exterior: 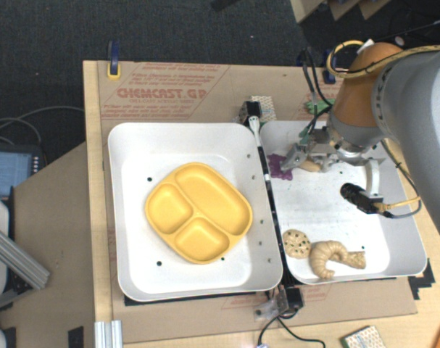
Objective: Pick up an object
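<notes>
The right bin (328, 207) holds a small purple object (279, 167) at its far left corner, a round chocolate-chip cookie (296, 243) near the front, and a tan croissant-shaped piece (334, 258) beside the cookie. My gripper (304, 158) is low over the far left part of this bin, just right of the purple object. A small tan bit (312, 167) shows right under the gripper; I cannot make out what it is. The grey arm with its orange band (359, 93) hides the bin's far right corner.
A yellow three-compartment plate (198, 212) lies in the middle of the left bin (133, 151). The divider between the bins (265, 187) runs just left of the purple object. A black cable fitting (359, 198) hangs from the arm over the right bin.
</notes>
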Controlling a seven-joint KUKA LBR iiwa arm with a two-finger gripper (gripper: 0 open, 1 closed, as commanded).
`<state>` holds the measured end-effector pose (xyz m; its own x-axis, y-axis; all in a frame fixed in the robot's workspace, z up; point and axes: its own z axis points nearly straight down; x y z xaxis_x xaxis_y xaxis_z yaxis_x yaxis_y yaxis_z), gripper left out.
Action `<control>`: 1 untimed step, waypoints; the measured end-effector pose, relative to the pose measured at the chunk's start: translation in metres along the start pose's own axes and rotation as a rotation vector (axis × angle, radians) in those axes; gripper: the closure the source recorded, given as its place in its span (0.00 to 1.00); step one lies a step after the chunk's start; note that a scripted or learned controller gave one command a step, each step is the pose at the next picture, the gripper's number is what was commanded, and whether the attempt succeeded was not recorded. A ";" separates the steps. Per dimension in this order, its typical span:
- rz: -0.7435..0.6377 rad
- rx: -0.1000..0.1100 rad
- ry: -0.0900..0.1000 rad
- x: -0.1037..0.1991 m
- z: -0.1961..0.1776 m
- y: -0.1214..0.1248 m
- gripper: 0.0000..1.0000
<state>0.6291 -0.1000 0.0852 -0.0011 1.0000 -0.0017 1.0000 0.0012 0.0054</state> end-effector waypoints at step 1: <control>-0.002 0.000 0.000 -0.002 0.000 0.039 0.00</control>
<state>0.6685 -0.1017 0.0853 -0.0027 1.0000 -0.0019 1.0000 0.0027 0.0056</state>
